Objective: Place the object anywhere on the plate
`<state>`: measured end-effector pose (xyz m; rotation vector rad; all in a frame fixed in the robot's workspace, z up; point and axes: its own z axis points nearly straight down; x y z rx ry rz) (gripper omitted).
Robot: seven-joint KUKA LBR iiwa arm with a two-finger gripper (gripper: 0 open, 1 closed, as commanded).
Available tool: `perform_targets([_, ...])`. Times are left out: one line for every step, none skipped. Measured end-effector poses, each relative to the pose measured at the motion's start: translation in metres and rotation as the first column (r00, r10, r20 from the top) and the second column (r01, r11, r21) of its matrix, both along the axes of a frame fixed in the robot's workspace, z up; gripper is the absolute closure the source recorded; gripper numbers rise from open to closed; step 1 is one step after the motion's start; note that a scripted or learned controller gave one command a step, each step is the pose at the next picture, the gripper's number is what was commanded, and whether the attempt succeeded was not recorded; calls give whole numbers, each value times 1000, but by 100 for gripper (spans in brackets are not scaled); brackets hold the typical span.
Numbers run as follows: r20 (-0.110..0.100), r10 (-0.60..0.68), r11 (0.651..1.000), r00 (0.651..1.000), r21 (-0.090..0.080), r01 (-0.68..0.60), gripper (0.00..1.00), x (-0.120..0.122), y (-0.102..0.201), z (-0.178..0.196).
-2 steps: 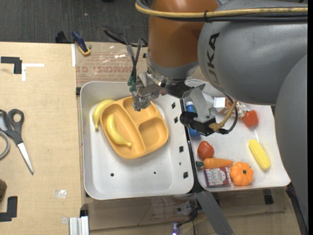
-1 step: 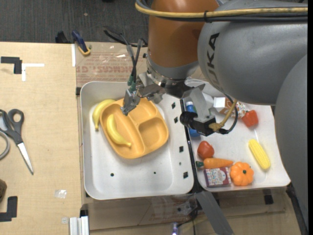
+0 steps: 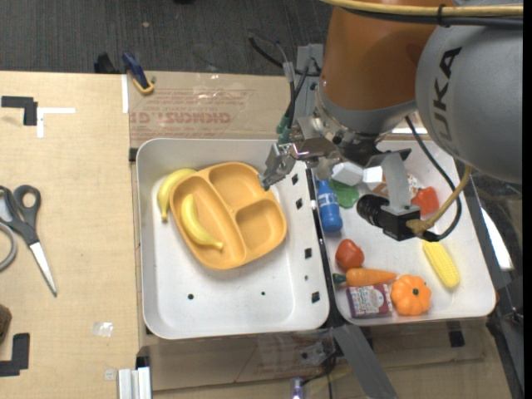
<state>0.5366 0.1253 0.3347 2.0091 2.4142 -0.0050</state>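
The gripper [image 3: 277,166] hangs at the upper right rim of the plate [image 3: 259,219], close to the wall where the two bins meet. Its jaws are small and dark against the clutter of the wrist, and I cannot tell whether they are released or clenched; nothing can be made out between them.

From there the task's thing lies to the left and a little lower in the camera view, across the plate. It is a banana [image 3: 196,220], lying in the plate's long left compartment, and its long axis runs down the compartment from upper left to lower right, roughly across the line from the jaws to it. It is plain yellow, gently curved, slim, with a darker tip at its lower end (a smooth toy, by its look, and likely to slip in a shallow pinch). Judged from how it lies, the placing looks done, so the coming move would be a clear lift away rather than a reach.

A second banana [image 3: 169,192] curves round the outside of the plate's upper left rim, touching it or just beside it, on the floor of the left bin [image 3: 218,306]. If that one is meant instead, it is the farther of the two from the jaws.

In the right bin [image 3: 475,304], under the arm, are a blue bottle [image 3: 329,207], a carrot [image 3: 371,277], a small pumpkin [image 3: 412,296] and a corn cob [image 3: 441,263]. Scissors [image 3: 30,233] lie well apart on the counter [image 3: 75,289].
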Motion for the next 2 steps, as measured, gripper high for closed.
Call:
perform_targets([-1, 88, 996, 996, 0, -88, 0, -44, -16, 21])
perform_targets([-1, 237, 972, 972, 1, -237, 0, -49, -2, 9])
